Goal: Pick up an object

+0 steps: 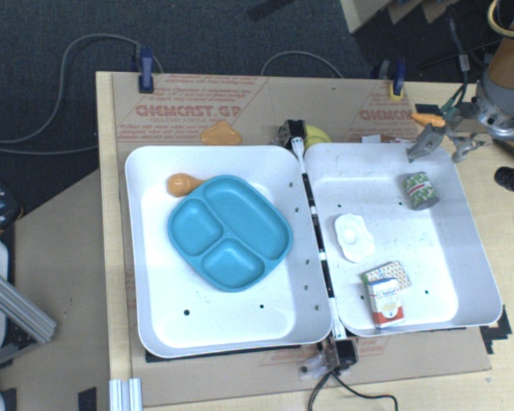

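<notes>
You have three candidates in the right bin (463, 229). The small green patterned block (419, 190) lies near the bin's far right corner, tilted, well apart from the others. The white rounded object (352, 235) rests by the bin's left edge, about midway along it. The small carton with a red end (385, 293) sits near the bin's front edge, red end toward the front, close to the white object but not touching it.

The gripper (445, 146) hangs over the far right corner of that bin, just beyond the green block and apart from it. Its two fingers are spread, with nothing between them. The grey arm reaches in from the right.

In the left bin (150, 255), a blue divided tray (230, 231) lies at a slant in the middle, and an orange rounded object (182, 183) touches the tray's far left side, near the bin's far left corner.

On the bench beyond the bins, an orange piece (221, 133) sits behind the left bin's far edge, and a yellow object (315, 135) rests behind the junction of the two bins.
</notes>
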You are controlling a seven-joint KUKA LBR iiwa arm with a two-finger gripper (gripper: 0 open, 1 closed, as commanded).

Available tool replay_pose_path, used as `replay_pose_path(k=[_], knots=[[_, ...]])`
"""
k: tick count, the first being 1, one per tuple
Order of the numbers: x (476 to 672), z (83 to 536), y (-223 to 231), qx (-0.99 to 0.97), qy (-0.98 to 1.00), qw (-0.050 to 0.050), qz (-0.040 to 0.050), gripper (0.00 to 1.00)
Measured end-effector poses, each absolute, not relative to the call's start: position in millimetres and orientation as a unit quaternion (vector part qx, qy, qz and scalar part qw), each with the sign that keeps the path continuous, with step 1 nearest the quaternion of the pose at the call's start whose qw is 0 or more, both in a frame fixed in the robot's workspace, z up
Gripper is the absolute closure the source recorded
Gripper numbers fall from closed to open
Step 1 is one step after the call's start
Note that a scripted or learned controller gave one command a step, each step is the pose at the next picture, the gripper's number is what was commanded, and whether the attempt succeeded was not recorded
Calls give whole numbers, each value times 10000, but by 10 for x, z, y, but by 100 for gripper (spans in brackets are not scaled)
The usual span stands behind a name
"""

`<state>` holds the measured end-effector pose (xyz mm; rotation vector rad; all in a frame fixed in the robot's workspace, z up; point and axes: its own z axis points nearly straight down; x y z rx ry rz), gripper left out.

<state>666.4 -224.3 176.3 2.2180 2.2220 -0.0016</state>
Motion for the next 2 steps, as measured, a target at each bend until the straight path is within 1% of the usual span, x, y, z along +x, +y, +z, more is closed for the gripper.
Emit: replay_pose_path(k=[1,2], knots=[[6525,804,-2159,7056,7085,-97,29,0],[6540,957,-2208,7056,7086,-2,9,100]])
